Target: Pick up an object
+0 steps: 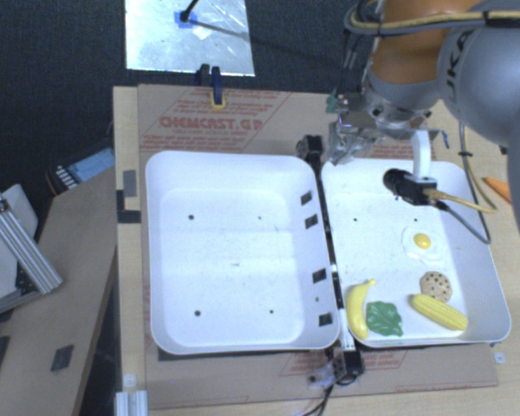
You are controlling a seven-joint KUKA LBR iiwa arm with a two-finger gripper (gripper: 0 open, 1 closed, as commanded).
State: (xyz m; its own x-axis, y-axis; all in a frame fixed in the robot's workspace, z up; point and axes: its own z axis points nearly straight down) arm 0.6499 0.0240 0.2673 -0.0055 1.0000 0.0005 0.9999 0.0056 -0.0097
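Note:
My gripper [345, 148] hangs over the far left corner of the right bin [481, 258], above the bin's back rim, with nothing seen in it. Several toy foods lie at the near end of that bin, well away from the gripper. A fried egg [421, 242] sits toward the right side. Below it are a round cookie [435, 285] and a yellow corn cob [439, 312]. A banana [358, 308] lies along the bin's left wall, with a green leafy piece [384, 318] touching it on the right.
The left bin [156, 232] stands beside the right one, joined by a black clipped divider [322, 232]. Both rest on a cardboard sheet [217, 115]. A metal rail [13, 241] lies off the bench at the left.

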